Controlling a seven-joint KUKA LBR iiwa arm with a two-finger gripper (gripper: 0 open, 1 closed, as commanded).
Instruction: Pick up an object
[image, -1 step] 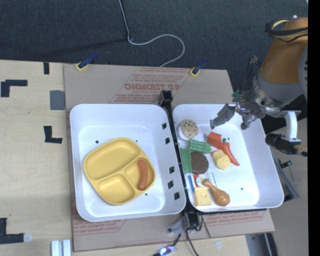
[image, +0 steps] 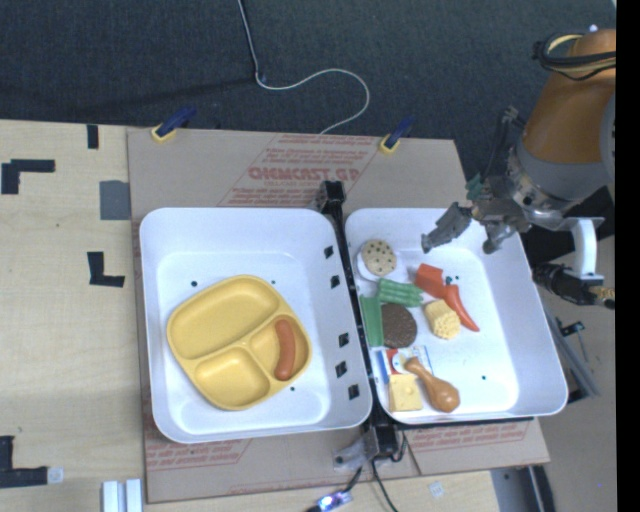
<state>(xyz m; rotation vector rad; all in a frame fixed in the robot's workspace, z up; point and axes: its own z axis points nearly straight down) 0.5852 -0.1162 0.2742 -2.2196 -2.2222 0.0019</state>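
Now the gripper (image: 468, 232) hangs open and empty over the right bin (image: 520, 330), maybe above the carrot (image: 445, 290). Next it must go down and squeeze.

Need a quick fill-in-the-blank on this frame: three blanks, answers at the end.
1. The sausage lies in a compartment of the yellow ____, in the left bin.
2. The open pincer hovers over the ____ bin.
3. The cookie lies in the right bin, near the wall on its ____ side.

Missing words: tray; right; left
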